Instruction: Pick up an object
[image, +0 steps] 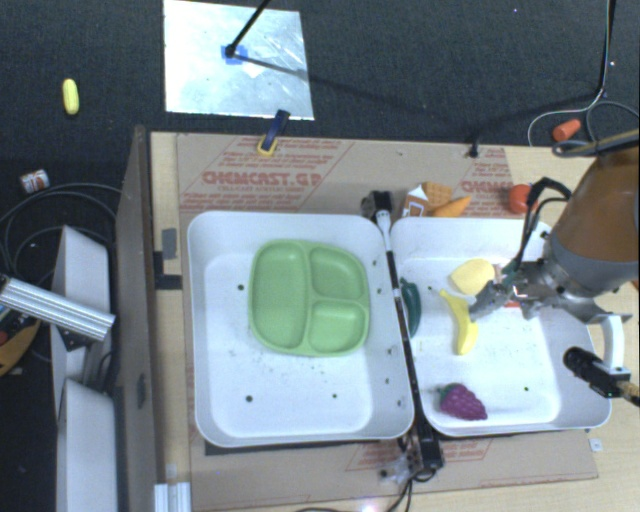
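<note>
The gripper (492, 297) hangs low over the right bin (520, 415), reaching in from the right on the end of the grey arm with its orange band, and from where I stand I cannot tell whether it is released or clenched, because the dark tip is too small and blurred against the white floor. It sits just beside the upper end of the yellow banana (460, 322) and just below a pale yellow lemon-like piece (473, 273), so close to both that contact with either is possible but not clear. Nothing looks lifted: the banana lies flat on the bin floor, the lemon-like piece rests near the bin's back wall, and a bunch of purple grapes (462, 402) sits well apart toward the front. A dark green item (410, 303) lies against the divider between the bins. In the left bin (220, 300) a green divided plate (307, 298) lies flat, untouched by the arm. I judge the task to be at the reach or the start of a grasp: the approach appears done, with the banana or the lemon-like piece the likely target. The closing on it, and the lift clear of the bin, are left to do.
</note>
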